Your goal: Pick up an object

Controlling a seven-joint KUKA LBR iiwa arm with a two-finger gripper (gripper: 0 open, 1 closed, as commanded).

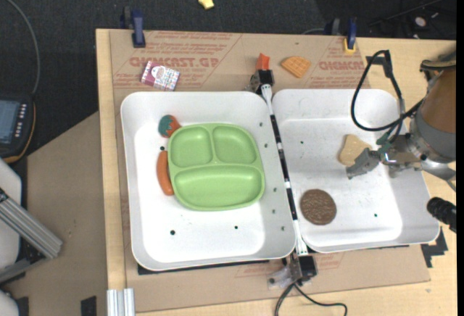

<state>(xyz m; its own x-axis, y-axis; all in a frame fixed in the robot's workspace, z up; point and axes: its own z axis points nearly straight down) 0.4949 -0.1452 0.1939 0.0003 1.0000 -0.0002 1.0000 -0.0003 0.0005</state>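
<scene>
Cables (290, 285) trail off the brown bench (109, 162) at its near edge, dark carpet beyond. On the bench, the left bin (145, 220) holds a green tray (214, 166). In the right bin (384, 224), the gripper (362, 164) spreads its fingers beside a tan block (351, 148), above a brown disc (317, 206).

I see the gripper (360, 167) low in the right bin (377, 224), seemingly touching the tan piece (352, 148) near its middle.
</scene>
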